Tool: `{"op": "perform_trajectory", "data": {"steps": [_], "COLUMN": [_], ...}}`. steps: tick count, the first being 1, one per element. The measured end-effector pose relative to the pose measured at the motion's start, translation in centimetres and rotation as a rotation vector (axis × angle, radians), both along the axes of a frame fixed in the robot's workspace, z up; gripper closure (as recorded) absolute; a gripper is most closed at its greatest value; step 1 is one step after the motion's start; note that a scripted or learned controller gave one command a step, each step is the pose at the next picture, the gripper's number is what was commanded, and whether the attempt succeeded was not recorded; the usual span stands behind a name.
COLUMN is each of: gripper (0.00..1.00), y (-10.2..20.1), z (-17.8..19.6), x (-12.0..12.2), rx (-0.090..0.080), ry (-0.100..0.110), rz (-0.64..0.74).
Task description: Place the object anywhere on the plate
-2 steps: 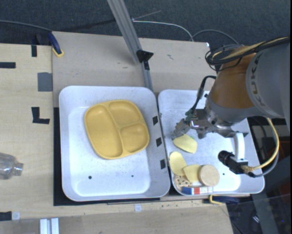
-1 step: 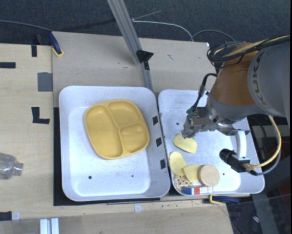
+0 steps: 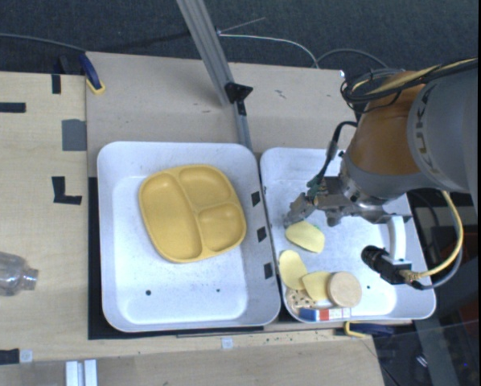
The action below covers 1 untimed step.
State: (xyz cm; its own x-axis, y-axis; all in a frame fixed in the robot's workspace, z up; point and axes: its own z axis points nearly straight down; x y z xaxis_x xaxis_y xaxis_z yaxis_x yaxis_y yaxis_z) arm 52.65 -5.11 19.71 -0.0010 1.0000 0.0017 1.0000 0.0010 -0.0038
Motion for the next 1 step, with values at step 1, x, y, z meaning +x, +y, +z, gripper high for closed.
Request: {"op": "perform_trajectory", "data": {"steps": [1], "gripper": [1.0], "y": [0.05], "z": [0.95], "x": [0.0], "rx": [0.002], "ry": [0.002], "rz": [0.001]}}
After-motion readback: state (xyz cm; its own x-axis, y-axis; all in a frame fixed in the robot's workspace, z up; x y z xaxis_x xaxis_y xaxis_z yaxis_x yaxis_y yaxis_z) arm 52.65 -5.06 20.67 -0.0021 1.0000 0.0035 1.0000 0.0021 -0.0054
